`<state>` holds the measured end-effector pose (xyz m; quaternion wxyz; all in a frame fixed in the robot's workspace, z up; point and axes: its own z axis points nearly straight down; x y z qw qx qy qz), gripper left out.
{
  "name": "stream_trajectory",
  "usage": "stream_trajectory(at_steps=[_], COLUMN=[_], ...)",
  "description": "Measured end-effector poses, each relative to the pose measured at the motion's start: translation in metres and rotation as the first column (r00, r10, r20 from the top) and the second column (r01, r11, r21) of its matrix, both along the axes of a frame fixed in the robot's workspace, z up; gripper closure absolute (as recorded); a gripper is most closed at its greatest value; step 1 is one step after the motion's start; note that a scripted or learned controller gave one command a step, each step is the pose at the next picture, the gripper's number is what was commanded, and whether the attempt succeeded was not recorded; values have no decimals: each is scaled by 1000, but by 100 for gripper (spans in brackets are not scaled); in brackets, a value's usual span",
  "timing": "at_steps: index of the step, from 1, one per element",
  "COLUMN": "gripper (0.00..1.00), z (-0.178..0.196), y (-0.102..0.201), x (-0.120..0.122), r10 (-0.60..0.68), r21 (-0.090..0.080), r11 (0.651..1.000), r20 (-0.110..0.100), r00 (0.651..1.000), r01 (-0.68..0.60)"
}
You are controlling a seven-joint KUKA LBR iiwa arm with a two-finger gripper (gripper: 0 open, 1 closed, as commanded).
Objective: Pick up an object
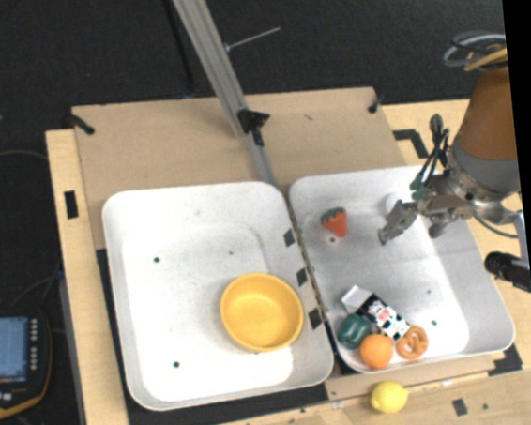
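A lemon (389,397) is lying on the counter (183,149) just outside the front rim of the right bin (459,262), nearest the viewer. Just behind that rim, a cluster is crowding the bin's front corner: an orange (376,351), a pretzel-like ring (411,342), a dark green piece (354,328) and a black-and-white block (380,313), all touching or nearly so. A strawberry (334,222) is sitting alone near the bin's left wall, with bare floor on every side; it is probably the easiest pick. The tool (408,220) is hanging over the middle of the right bin, well to the right of the strawberry and well back from the cluster; its fingers are appearing parted and are holding nothing. The left bin (154,228) is carrying a yellow bowl (262,311) near its front right. Risks, as judged: a descent from the present spot would be closing on bare floor; a reach into the cluster could be nudging neighbours or catching two items, since the round orange would be rolling away under a glancing finger; a grasp at the strawberry could be pushing it against the wall between the bins. Open room is lying across the bin's centre and rear, while the front corner is leaving little clearance beside the rim.
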<state>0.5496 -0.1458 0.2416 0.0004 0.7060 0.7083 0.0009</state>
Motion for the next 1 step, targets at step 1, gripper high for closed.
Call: stream_trajectory(at_steps=[1], gripper=[0], z=[0], y=[0], x=[0], r10=[-1], r21=[0], r11=[1000], r20=[0], r00=[1000], r01=[1])
